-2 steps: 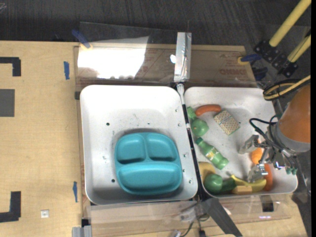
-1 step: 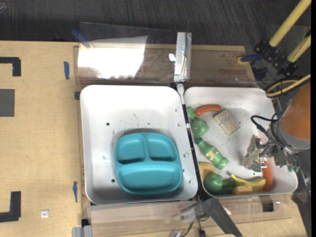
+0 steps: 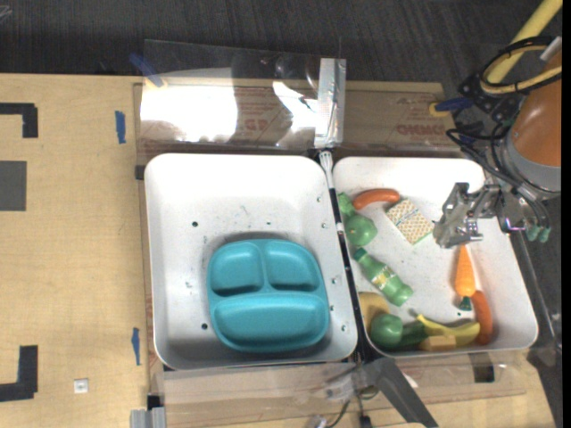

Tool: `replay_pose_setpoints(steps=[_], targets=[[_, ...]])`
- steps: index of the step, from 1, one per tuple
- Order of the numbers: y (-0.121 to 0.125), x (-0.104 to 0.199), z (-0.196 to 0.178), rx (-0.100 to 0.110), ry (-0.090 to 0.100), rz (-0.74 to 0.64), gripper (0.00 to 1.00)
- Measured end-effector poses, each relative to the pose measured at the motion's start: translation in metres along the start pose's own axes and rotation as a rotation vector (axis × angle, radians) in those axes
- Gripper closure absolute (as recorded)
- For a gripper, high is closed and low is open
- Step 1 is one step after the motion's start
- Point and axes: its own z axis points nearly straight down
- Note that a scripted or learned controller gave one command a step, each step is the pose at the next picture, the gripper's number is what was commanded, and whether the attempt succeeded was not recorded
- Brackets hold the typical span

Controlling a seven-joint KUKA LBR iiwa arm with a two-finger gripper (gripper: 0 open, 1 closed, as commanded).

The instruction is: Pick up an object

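My gripper [image 3: 453, 224] hangs over the right bin [image 3: 428, 172], near its right side, with nothing seen between its fingers. Just below it lies an orange carrot [image 3: 464, 273]. To its left sits a tan patterned block [image 3: 409, 219], and beyond that an orange-red sausage [image 3: 376, 197]. Green toy pieces [image 3: 359, 231] and a green bottle [image 3: 384, 278] lie along the bin's left wall. At the bin's front rest a green pepper [image 3: 387, 329], a yellow banana [image 3: 446, 328] and a red-orange piece [image 3: 483, 316].
The left bin [image 3: 178, 194] holds a teal divided tray [image 3: 266, 293]. A clear plastic sheet [image 3: 241, 96] lies behind the bins. Cables [image 3: 486, 96] hang at the upper right beside the arm.
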Motion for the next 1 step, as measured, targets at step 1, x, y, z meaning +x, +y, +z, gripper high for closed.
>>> replay_pose_setpoints(steps=[1], targets=[[-0.0188,-0.0402,-0.0594,0.0,0.006,0.06,1.0]])
